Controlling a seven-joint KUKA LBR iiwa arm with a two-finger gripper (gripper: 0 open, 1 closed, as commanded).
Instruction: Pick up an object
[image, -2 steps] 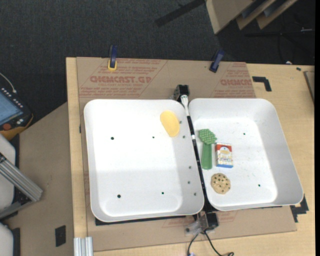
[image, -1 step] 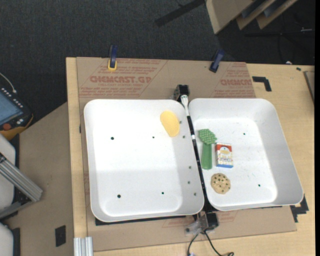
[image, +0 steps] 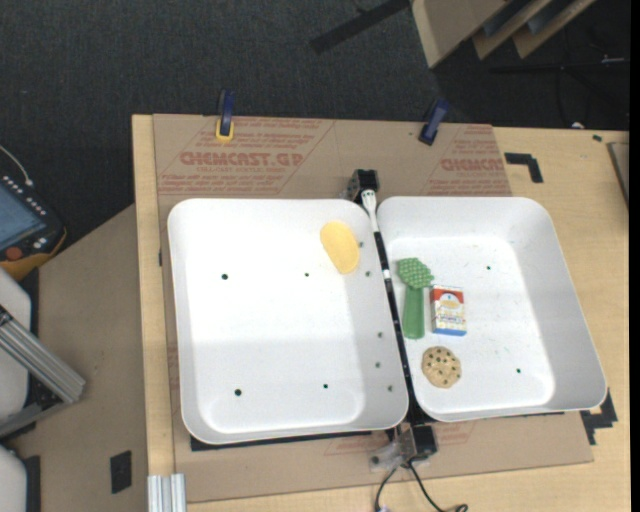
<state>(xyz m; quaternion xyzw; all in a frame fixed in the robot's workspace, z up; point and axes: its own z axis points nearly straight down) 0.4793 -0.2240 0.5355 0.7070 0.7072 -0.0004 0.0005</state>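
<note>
Hand: whether it is open or holding anything cannot be told. On the desk two white bins sit side by side. The left bin holds a yellow piece at its upper right. The right bin holds a green tool, a box just beside it and a cookie below. All lie flat near the frame's centre, likely open to a grasp from above.

Left bin: yellow piece. Right bin: green brush, small box, cookie.
</note>
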